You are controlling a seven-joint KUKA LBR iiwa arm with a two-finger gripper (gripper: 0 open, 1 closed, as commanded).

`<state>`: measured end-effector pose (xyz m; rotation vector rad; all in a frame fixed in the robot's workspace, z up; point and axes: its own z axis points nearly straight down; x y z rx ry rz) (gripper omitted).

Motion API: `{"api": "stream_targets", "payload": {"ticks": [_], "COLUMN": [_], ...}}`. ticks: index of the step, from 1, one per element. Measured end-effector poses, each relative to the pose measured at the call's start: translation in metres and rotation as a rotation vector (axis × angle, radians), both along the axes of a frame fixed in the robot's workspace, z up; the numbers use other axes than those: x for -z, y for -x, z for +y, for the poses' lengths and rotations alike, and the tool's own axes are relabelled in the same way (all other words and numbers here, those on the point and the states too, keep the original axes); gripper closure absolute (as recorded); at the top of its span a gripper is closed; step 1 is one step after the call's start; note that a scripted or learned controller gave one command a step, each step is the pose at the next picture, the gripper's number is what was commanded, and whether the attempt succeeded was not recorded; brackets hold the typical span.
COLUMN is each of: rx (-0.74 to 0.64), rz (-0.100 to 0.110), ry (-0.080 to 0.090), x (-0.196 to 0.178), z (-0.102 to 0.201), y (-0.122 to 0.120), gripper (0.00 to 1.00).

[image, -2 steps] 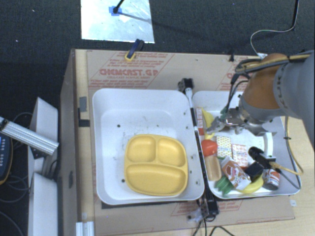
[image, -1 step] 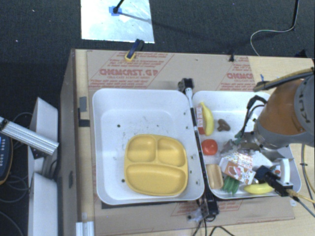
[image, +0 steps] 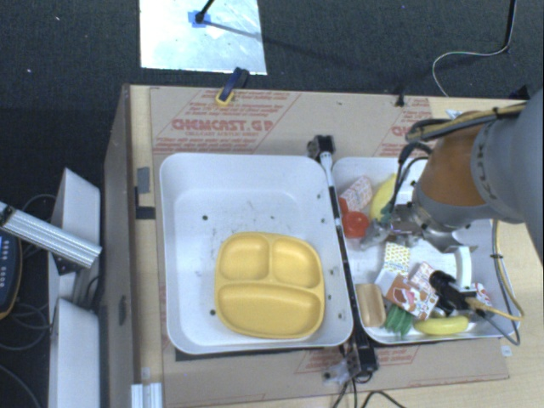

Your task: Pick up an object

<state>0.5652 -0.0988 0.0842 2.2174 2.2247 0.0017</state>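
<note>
Camera view: tool (image: 380, 226) low in right bin (image: 486, 331), among red ball (image: 354, 223), yellow piece (image: 384, 195), patterned card (image: 396, 255); its grip state cannot be told. Left bin (image: 183, 228) holds yellow tray (image: 270, 284). Step judged: approach; next, closing on one item.

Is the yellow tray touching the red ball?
Apart. The camera view shows the yellow tray lying in the left bin, while the red ball sits in the right bin, with the bins' rims between them.
</note>
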Motion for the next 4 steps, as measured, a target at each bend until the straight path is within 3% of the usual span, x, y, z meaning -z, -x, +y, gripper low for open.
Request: {"api": "stream_targets", "payload": {"ticks": [1, 3, 4], "rx": [-0.001, 0.000, -0.001], "rz": [-0.002, -0.001, 0.000], "ry": [0.001, 0.001, 0.000], "x": [-0.001, 0.000, 0.000], "z": [-0.004, -0.006, 0.010], "y": [-0.052, -0.051, -0.051], "gripper": [0.00, 0.00, 0.00]}}
